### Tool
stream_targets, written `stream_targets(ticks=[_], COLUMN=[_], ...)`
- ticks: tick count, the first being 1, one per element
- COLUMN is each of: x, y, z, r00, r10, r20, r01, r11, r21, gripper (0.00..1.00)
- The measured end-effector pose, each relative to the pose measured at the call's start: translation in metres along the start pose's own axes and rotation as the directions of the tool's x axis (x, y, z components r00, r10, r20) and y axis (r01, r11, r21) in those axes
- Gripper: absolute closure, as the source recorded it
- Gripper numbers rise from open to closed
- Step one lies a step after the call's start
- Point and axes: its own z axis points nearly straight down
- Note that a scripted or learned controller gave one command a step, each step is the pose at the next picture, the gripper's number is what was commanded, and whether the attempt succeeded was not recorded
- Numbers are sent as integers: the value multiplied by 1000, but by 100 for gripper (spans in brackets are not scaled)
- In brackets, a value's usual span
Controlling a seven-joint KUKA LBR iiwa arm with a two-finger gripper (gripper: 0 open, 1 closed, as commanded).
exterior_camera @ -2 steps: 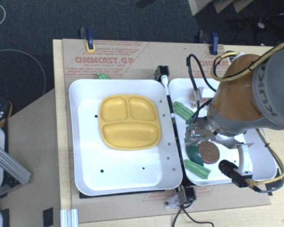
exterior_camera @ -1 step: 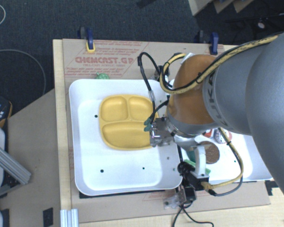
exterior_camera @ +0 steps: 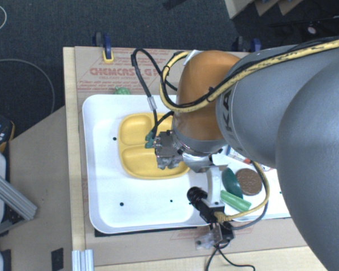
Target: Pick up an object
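Gripper low over yellow dish in left bin.
Hovering at dish's right edge, wrist blocking the tip; impossible to tell whether released or clenched. Likely to slip off the smooth shallow rim, or shove dish sideways against the bin wall instead of lifting it.

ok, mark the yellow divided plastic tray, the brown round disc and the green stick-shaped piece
yellow divided plastic tray (exterior_camera: 137, 145), camera view, left compartments
brown round disc (exterior_camera: 250, 181), camera view, top face
green stick-shaped piece (exterior_camera: 235, 200), camera view, mid-length
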Motion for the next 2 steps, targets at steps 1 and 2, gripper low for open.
stream_targets(ticks=[1,2], x=[-3,-42], y=[0,0], z=[-8,-6], r00=[1000,1000], r10=[4,10], r20=[2,3], r01=[-4,-10], r11=[1000,1000], r21=[3,7], gripper=[100,100])
